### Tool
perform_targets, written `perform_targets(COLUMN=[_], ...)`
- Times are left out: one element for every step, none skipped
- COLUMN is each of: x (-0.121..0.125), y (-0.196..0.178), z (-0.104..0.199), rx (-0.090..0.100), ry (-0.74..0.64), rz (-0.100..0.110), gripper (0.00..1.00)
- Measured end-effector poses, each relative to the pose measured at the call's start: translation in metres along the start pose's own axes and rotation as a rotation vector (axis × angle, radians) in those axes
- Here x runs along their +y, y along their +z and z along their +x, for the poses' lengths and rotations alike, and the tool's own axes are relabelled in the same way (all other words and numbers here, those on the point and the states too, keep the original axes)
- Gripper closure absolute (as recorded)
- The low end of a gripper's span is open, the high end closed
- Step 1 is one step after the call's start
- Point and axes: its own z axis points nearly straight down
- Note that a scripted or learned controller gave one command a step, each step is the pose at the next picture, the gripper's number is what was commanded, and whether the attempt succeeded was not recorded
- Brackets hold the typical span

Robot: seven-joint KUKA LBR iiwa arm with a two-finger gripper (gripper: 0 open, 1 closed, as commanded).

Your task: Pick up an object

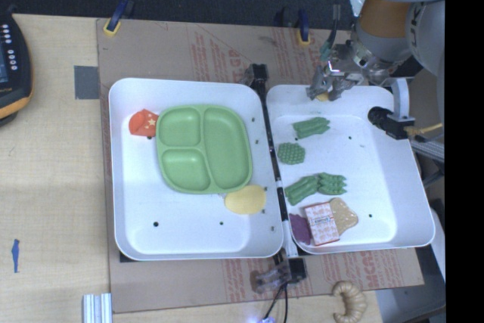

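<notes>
- Where the right bin (378,185) meets its far rim, the gripper (327,89) pinches a small yellow object (324,95); its long axis cannot be determined.
- Fingers narrow, closed on the object.

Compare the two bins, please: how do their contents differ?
The left bin holds a green divided plate, a red piece and a yellow piece. The right bin holds several small green items and a packet. Both bins are white and shallow.
</notes>
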Motion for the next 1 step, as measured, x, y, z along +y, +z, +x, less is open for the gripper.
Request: perform_targets(x=[-0.0287], y=[-0.0301], z=[0.0169], rx=[0.000], ry=[0.005], rz=[0.008], gripper=[1.00])
